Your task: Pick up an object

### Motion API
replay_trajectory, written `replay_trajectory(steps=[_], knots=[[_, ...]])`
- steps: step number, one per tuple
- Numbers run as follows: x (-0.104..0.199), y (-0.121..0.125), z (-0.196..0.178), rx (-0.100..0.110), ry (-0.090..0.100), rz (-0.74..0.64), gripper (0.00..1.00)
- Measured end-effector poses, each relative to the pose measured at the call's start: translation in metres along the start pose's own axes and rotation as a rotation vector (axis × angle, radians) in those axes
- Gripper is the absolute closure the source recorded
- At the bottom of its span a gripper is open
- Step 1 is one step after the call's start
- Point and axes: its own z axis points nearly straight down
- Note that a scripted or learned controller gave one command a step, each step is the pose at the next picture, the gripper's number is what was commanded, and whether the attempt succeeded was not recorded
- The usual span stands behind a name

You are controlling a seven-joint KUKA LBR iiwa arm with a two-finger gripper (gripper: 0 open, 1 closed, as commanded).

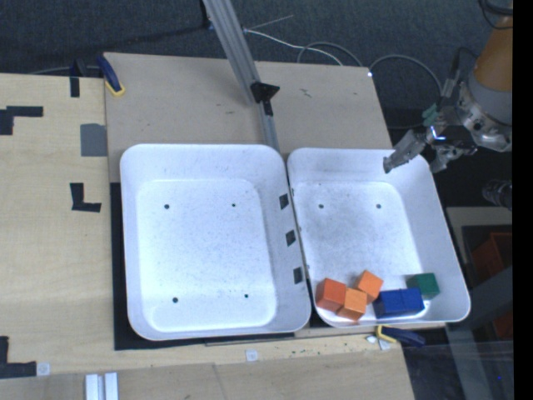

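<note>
- One gripper (414, 148) hangs over the right bin's (445, 223) far right corner; whether it is released or clenched cannot be told, and nothing shows in its grasp.
- Three orange blocks (350, 294), a blue block (398, 303) and a green block (426, 285) cluster along that bin's near edge.
- Beside it sits the left bin (200, 161).
</note>
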Motion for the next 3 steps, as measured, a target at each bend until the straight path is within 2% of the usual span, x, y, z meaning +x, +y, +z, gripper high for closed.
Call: replay_trajectory(steps=[1, 2, 3], knots=[[-0.004, 0.026, -0.001, 0.000, 0.000, -0.001, 0.00], [-0.036, -0.009, -0.060, -0.004, -0.001, 0.003, 0.00], [-0.026, -0.073, -0.027, 0.006, 0.003, 0.003, 0.00]])
